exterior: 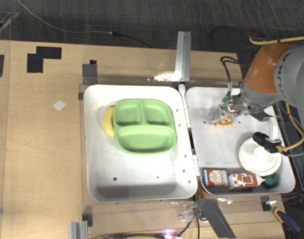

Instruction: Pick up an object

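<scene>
A small tan object (pixel 224 123) lies in the upper part of the right bin (pixel 211 148), just below the gripper (pixel 230 106), whose grip cannot be told, while a white bowl (pixel 258 157) and a carton (pixel 230 179) sit lower right and a green tray (pixel 144 125) fills the left bin (pixel 137 178).

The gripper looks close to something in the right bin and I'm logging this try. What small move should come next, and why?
Probably a short, straight descent. The gripper hangs at the far side of the right bin, just above a small brownish object, with no contact visible. The white bowl and carton lie nearer the front, away from that path.
</scene>
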`<state>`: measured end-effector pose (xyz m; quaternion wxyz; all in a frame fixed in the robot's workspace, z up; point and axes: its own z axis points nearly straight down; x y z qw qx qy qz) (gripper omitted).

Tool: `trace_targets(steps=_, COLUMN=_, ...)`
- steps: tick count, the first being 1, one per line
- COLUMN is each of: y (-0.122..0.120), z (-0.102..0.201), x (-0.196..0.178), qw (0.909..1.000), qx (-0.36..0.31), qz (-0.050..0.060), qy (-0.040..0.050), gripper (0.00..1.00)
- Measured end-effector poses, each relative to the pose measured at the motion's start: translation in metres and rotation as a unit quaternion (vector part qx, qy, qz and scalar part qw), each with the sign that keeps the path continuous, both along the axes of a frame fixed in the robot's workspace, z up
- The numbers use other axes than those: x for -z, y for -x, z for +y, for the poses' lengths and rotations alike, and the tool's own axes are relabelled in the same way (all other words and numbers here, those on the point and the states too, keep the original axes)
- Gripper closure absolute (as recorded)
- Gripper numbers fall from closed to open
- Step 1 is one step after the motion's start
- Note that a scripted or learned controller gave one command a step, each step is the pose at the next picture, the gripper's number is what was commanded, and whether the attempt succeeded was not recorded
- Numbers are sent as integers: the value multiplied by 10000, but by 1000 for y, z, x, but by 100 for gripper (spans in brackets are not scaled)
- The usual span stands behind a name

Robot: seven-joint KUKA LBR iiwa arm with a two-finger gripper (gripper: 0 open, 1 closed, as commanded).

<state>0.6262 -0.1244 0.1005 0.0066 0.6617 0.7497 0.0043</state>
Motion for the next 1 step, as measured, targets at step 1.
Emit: trace_targets(steps=1, y=71, z=60, x=-85, qw=9998, qx=-197, qz=56, qy=-14, gripper=100)
